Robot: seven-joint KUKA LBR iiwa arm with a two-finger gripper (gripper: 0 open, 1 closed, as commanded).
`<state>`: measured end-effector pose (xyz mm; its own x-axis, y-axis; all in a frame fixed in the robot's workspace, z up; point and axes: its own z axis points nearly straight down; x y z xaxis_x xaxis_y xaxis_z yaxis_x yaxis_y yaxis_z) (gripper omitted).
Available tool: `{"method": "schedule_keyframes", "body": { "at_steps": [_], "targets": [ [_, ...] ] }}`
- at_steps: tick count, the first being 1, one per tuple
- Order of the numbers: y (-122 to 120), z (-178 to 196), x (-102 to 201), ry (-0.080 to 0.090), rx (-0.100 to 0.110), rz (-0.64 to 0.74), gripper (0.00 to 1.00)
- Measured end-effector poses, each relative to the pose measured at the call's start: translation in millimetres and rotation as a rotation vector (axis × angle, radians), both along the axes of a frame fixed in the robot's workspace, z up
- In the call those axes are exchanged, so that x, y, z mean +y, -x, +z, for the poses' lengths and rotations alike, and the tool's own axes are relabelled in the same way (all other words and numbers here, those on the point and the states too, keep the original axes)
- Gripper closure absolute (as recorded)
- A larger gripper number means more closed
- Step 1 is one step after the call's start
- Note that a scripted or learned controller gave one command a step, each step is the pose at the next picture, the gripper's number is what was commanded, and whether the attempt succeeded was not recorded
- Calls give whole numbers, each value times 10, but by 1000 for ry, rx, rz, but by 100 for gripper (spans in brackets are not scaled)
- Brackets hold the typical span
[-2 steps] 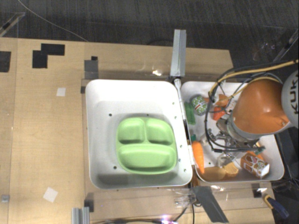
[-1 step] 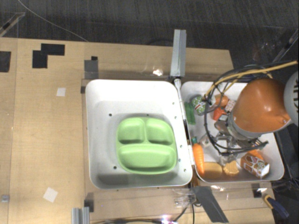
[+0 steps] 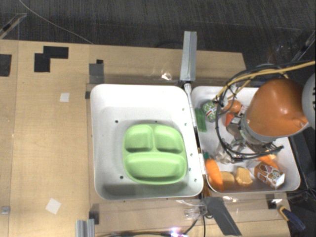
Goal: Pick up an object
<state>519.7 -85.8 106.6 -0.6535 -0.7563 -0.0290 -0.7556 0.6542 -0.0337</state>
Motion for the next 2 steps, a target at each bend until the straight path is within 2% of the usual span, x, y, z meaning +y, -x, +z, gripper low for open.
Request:
{"method": "schedule_keyframes", "body": {
  "at_steps": [1, 2],
  "targets": [
    [188, 1425, -138, 2, 24, -58, 100],
    [202, 1384, -125, -2, 33, -57, 0]
  ]
}}
